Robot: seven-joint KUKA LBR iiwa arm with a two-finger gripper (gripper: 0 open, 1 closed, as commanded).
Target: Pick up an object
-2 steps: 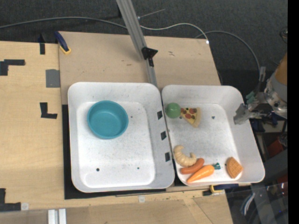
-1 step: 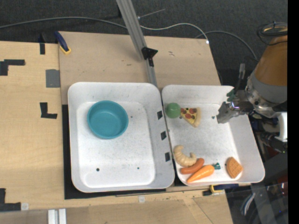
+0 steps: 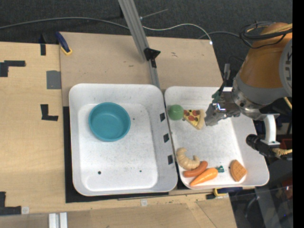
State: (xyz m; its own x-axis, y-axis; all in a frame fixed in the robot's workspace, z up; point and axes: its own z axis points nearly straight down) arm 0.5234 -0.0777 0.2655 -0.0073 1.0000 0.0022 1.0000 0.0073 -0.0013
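In the right bin (image 3: 247, 141) lie a green ball (image 3: 175, 111), a pizza slice toy (image 3: 193, 118), a beige croissant-like piece (image 3: 188, 159), a red sausage (image 3: 194, 169), an orange carrot (image 3: 205, 176) and an orange waffle-like biscuit (image 3: 237, 170). My gripper (image 3: 210, 117) hangs low over the bin's upper middle, right beside the pizza slice's right edge. Nothing shows clearly between its fingers. A teal bowl (image 3: 109, 121) sits in the left bin (image 3: 118, 175).
A slanted metal pole (image 3: 137, 30) rises behind the bins. Black clips (image 3: 165, 137) sit on the divider between them. The arm's orange and grey body (image 3: 263, 75) overhangs the right bin's far right side. Cables trail across the dark floor behind.
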